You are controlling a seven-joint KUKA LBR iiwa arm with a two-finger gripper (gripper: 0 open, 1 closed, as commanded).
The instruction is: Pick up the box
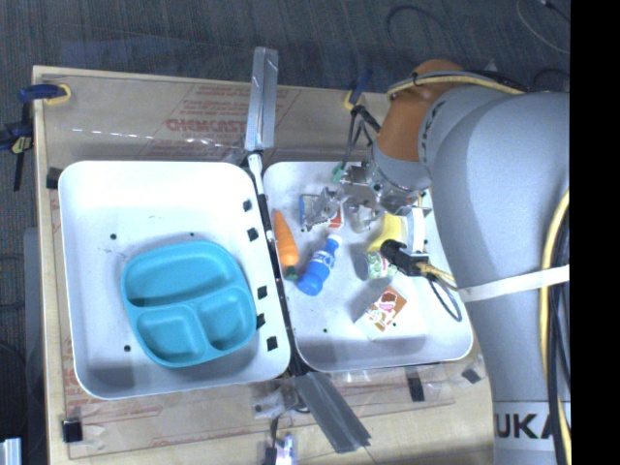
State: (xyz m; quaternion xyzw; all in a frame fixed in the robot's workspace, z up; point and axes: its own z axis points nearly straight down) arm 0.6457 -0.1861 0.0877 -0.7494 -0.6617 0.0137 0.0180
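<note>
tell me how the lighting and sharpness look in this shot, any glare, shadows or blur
Camera view: even, soft light; the white bins are bright, the left bin nearly washed out. A soft shadow falls beside the blue tray. Faint glare streaks cross the bench's clear cover. The gripper area is cluttered and soft, details hard to read; the small box and blue bottle look slightly blurred.

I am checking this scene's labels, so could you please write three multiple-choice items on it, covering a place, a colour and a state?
1. Where is the blue tray?
A. left bin
B. right bin
C. on the bench outside the bins

2. What colour is the bottle?
A. red
B. blue
C. green

3. How does the box lie?
A. between the claw's fingers
B. on the tray
C. loose on the right bin's floor

Answers: 1 A, the tray sits on the left bin floor. 2 B, body and cap are blue. 3 C, it rests apart from the claw.
</note>
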